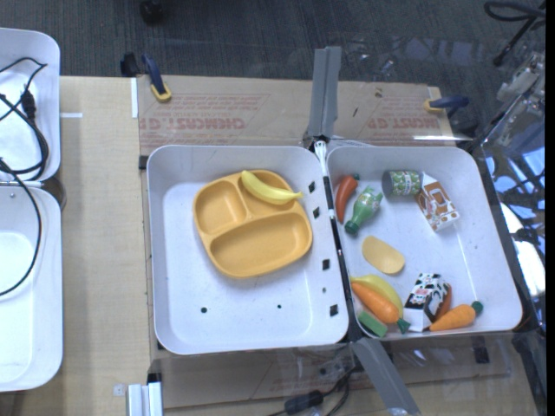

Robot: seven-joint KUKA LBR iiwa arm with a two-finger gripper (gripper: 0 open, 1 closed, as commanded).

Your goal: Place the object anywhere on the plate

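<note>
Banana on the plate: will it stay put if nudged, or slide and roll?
The banana looks like smooth moulded plastic, so probably light and stiff. It lies across the raised rim of the yellow plate at the top compartment, so a nudge would likely slide it off that ridge. Its curve should make it rock or pivot rather than roll far.

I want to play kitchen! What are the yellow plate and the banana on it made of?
The plate looks like hard plastic: one even yellow-orange colour, smooth moulded dividers, a soft sheen. The banana is probably plastic too, since it is evenly bright yellow and glossy, though rubber or foam can't be ruled out.
</note>
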